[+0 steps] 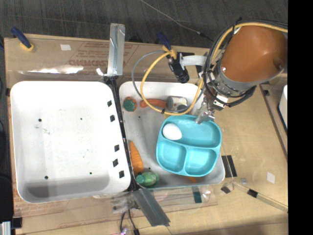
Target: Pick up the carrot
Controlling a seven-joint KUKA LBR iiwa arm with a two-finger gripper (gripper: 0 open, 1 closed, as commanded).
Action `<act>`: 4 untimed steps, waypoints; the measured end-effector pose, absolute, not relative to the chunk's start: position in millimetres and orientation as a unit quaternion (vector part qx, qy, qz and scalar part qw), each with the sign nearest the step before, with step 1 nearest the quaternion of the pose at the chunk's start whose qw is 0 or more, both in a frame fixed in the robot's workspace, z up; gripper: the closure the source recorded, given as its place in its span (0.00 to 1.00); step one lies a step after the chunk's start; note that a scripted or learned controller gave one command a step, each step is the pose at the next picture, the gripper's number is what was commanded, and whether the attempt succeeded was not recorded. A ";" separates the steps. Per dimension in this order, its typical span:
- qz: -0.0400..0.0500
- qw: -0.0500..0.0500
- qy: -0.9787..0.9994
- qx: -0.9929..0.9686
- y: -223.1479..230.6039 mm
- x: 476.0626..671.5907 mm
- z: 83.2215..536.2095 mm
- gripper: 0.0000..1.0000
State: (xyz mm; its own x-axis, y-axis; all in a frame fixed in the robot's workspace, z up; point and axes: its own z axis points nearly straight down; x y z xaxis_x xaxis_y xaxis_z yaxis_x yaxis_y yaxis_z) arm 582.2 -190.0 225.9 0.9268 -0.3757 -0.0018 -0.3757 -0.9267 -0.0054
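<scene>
One fixed camera looks down at a slant on the counter [254, 146], far enough off to take in both white bins: the left bin [61, 136] toward 9 o'clock, the right bin [146, 131] near centre, the arm [252, 53] entering from 2 o'clock.

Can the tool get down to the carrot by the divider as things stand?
Probably yes. The carrot lies uncovered along the right bin's left wall, beside the blue tray. The tool hangs over the tray's far rim; the wall nearby may crowd the grasp.

The tool [204, 115] hangs over a blue divided plate's [195, 160] far rim; the carrot [135, 156] lies well left, below it.
</scene>
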 end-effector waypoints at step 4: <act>0.000 0.003 0.123 -0.992 -206.1 657.5 233.5 1.00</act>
